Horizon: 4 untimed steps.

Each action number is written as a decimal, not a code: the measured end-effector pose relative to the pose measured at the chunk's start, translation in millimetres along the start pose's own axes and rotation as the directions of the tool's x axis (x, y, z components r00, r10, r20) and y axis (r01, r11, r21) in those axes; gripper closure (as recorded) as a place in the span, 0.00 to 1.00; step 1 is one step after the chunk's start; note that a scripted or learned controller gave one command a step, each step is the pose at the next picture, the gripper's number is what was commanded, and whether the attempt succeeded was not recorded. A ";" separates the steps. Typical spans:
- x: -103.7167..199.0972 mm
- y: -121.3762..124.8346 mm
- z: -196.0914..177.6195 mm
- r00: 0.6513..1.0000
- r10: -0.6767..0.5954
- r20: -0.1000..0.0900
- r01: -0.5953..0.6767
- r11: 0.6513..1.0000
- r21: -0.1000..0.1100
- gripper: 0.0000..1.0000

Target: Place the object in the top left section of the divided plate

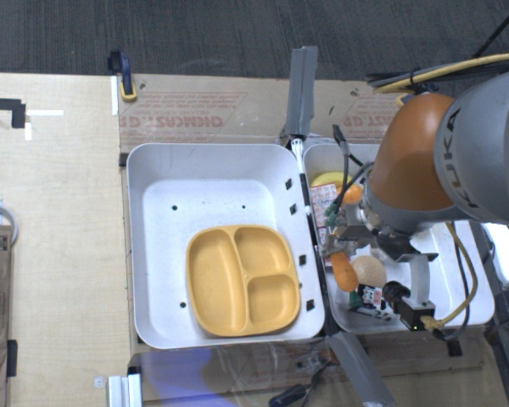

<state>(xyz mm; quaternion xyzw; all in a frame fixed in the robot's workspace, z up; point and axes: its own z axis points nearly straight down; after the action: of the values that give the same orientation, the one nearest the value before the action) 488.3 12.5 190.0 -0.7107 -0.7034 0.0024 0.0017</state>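
The yellow divided plate (242, 280) lies in the left bin (153, 227), toward its front right, with nothing in its three sections. My gripper (349, 234) hangs low over the left side of the right bin (475, 308), under the grey arm and its orange band (411, 164). Just below it lie an orange carrot-like piece (344, 272) and a beige round object (370, 270). I see nothing held by the gripper, and the wrist hides much of it.
More items sit in the right bin: a yellow piece (327, 179), a small orange one (352, 196), a printed packet (322, 207) and a small dark item (370, 298). A ridge (310, 227) separates the bins. Cables (458, 295) trail from the wrist.
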 end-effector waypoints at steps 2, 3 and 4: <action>114.2 -12.2 36.4 0.922 -0.387 0.001 0.387 0.922 -0.001 1.00; 114.0 -12.0 36.2 0.922 -0.387 0.001 0.387 0.922 -0.001 0.00; 112.4 -11.0 28.0 0.924 -0.382 0.002 0.382 0.924 0.001 1.00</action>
<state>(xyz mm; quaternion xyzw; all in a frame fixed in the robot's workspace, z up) 478.3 124.9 161.9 -0.5602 -0.8283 0.0028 0.0016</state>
